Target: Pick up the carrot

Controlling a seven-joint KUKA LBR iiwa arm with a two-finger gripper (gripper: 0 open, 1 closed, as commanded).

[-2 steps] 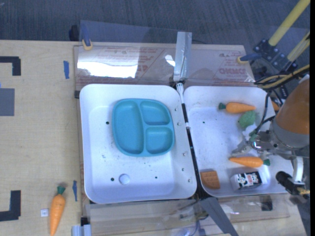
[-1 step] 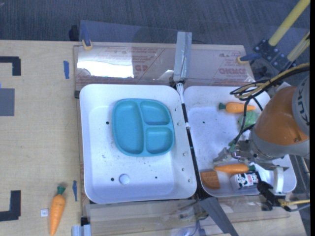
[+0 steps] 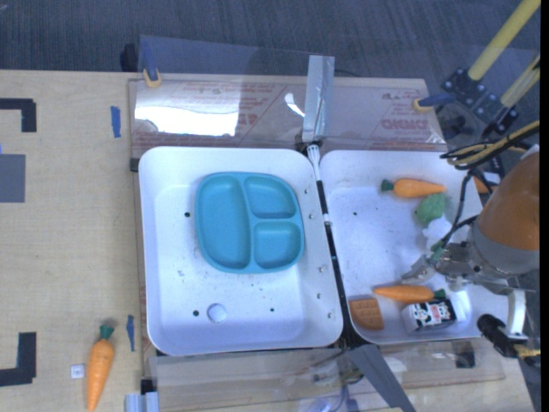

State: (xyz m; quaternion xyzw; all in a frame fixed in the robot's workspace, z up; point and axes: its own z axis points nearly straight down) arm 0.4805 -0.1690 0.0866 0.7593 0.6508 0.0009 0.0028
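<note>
Camera view puts the gripper (image 3: 426, 269) low in the right bin (image 3: 360, 221), just above a carrot (image 3: 403, 293) lying near that bin's front wall. I cannot tell its state from here.

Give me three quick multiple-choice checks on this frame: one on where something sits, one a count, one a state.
1. Where does the blue divided plate sit?
A. In the left bin
B. In the right bin
C. On the wooden bench outside the bins

2. How many carrots are in view?
A. One
B. Two
C. Three

3. What is the state of the carrot nearest the gripper?
A. Standing upright against the bin wall
B. Lying flat on the bin floor
C. Resting on the blue plate

Answers:
1. A: the plate lies on the floor of the left bin.
2. C: two lie in the right bin, one at the top and one near the bottom, and a third lies on the bench.
3. B: the lower carrot lies flat beside the milk carton.
</note>
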